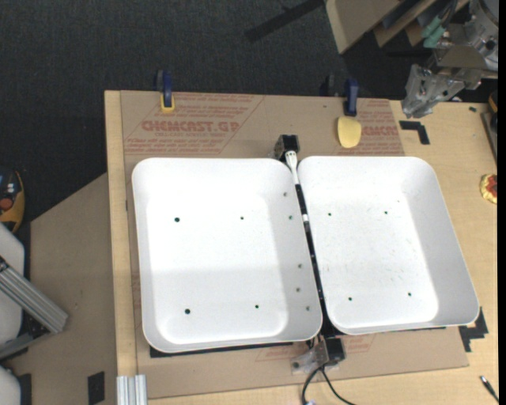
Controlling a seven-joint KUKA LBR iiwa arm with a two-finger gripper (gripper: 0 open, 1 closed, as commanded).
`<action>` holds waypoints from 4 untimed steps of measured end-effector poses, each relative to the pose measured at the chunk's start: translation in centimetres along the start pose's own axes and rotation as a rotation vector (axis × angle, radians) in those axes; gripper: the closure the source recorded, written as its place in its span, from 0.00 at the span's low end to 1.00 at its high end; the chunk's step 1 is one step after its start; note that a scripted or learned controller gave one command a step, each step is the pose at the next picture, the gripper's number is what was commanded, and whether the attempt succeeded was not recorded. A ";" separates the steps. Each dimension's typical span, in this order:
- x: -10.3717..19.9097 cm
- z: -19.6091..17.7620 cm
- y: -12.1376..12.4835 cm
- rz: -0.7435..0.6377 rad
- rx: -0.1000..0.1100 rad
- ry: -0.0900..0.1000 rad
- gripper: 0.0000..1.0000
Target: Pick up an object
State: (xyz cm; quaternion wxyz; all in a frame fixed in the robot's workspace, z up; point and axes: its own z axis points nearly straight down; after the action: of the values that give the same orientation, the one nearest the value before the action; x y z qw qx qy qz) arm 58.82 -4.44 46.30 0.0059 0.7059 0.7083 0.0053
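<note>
A small pale yellow object [349, 131] lies on the brown board just behind the right bin [379, 245], below a blue clamp. My gripper [414, 104] hangs at the top right, past the right bin's far corner and above the board, to the right of the yellow object and apart from it. Nothing shows in its grasp. The left bin [213, 253] sits beside the right one, with only white floor and small dark dots showing in each.
Two blue clamps [165, 85] [351, 95] pin the board's far edge. A black bracket [286, 146] and strip run between the bins, with a cable [320, 364] at the front. A red-orange item [490, 187] lies at the right edge. Cardboard boxes [379, 20] stand behind the gripper.
</note>
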 end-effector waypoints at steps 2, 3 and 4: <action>17.8 18.0 3.3 -0.006 0.027 0.004 1.00; 13.3 12.3 2.9 0.007 0.009 0.000 1.00; 20.6 19.7 2.4 -0.003 0.025 0.002 1.00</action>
State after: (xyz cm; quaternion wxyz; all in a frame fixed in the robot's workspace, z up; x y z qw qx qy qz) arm 61.47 16.13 26.59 -0.0036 0.7047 0.7095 -0.0029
